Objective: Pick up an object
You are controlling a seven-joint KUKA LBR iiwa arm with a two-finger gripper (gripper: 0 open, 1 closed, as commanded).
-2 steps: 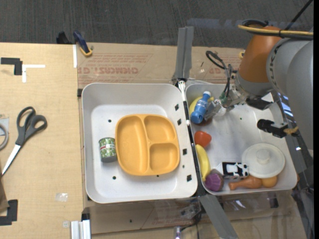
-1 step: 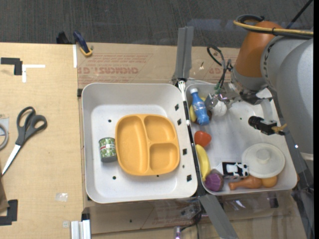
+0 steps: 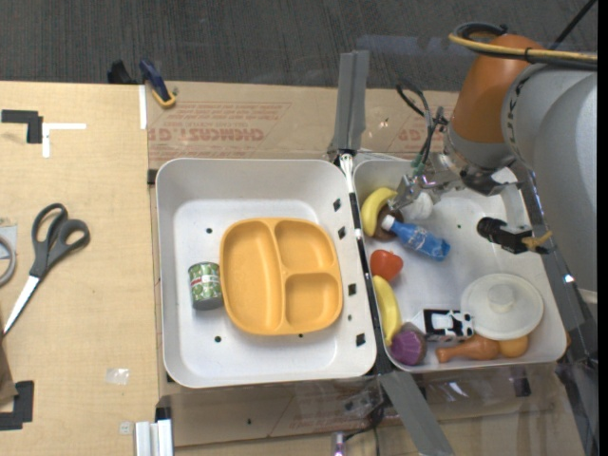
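Two white bins sit side by side: the left bin point(image 3: 180, 255) holds a yellow divided plate point(image 3: 281, 275) with a small green can point(image 3: 204, 285) touching its left edge. The right bin point(image 3: 532, 354) holds a blue bottle point(image 3: 420, 239), two bananas point(image 3: 376, 207), a tomato point(image 3: 386, 263), a white bowl point(image 3: 502, 304) and a purple onion point(image 3: 408, 347). The gripper point(image 3: 418, 190) hangs just above the bottle's cap end; whether it grips anything cannot be told.
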